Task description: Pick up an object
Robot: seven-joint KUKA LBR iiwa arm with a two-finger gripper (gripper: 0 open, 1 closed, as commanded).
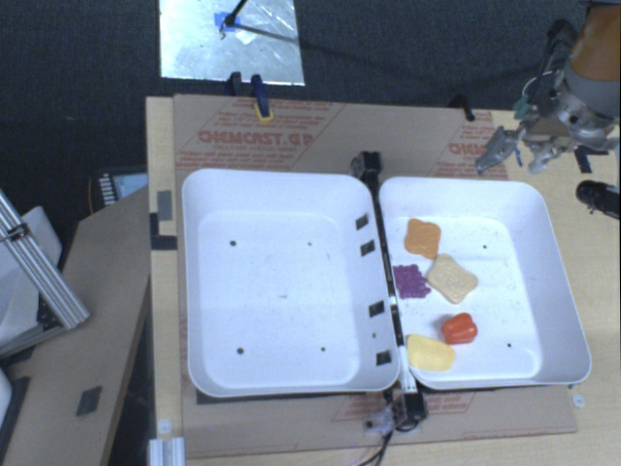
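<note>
Arm (594, 61) (perhaps wrist) edge-cropped

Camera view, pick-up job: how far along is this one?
Nothing looks done yet. The tool hangs open beyond the far rim of the right white bin, with nothing between its fingers. All five items lie in that bin: orange flat piece, beige cracker-like piece, purple cluster, red rounded piece, yellow flat piece. Left: descend, grasp one, lift.
</note>
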